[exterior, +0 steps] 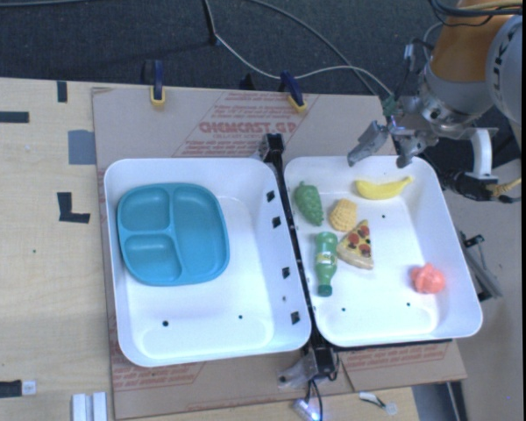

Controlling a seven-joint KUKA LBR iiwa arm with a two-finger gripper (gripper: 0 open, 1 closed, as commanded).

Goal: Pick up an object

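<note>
above the right bin's (456, 261) far rim your gripper (385, 147) hung, fingers apparently spread and empty; the banana (382, 187) lay just below, so you needed a straight, centred descent.
</note>
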